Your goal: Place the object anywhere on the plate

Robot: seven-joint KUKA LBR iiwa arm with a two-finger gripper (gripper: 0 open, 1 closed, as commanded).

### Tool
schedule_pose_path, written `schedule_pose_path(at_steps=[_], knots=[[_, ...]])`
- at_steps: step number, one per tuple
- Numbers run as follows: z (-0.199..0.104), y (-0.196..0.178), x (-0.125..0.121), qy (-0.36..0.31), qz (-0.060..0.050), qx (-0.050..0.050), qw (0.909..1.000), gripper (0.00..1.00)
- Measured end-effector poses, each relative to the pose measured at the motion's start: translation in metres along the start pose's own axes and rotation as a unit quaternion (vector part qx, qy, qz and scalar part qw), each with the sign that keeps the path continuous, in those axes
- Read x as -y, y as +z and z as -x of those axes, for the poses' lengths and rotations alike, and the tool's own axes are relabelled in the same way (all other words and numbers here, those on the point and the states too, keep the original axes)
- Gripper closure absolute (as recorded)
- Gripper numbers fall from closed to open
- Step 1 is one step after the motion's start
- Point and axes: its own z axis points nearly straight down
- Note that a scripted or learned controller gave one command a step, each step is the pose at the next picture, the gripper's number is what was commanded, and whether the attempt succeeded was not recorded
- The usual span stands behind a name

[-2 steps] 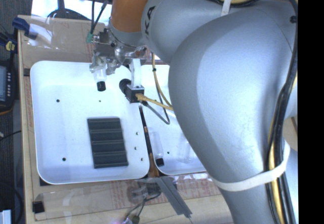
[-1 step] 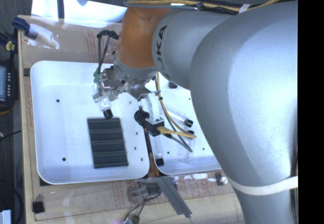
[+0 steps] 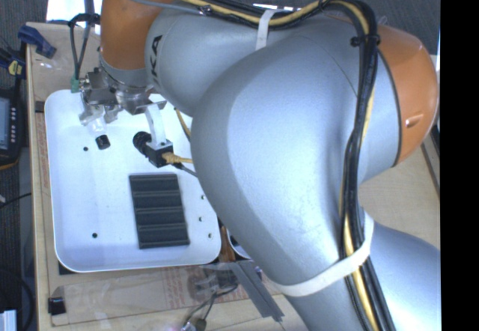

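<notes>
Closest to us is the arm (image 3: 299, 157) itself, a big grey hunk of it covering pretty much the whole right and middle of the frame. Its orange band (image 3: 127, 22) pokes out at the upper left. Under that band sits the gripper (image 3: 96, 116), over the upper left part of the white bin (image 3: 75, 247). Honestly, we can't tell from this angle if it's open or clamped; the tip is just a pale, glassy blur against the white floor. We don't see anything gripped in it.

The thing we care about looks like the small black block (image 3: 102, 142). It's tiny, dark and roughly square, and we can't make out any more detail than that. It lies on the bin floor just below the gripper in the frame, and we think there's a sliver of white between the two, so it seems to be near but not touching.

The dark ribbed plate (image 3: 159, 210) lies flat in the lower middle of the same bin. It's a rectangle with crosswise ridges. The block sits up and to the left of it, clearly apart, with bare white floor in between.
</notes>
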Motion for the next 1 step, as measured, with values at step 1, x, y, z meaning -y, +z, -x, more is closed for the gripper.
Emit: schedule_pose_path(at_steps=[1], knots=[[-0.0350,0.0656,-0.0042,0.139,-0.007,0.000,0.9903,1.00]])
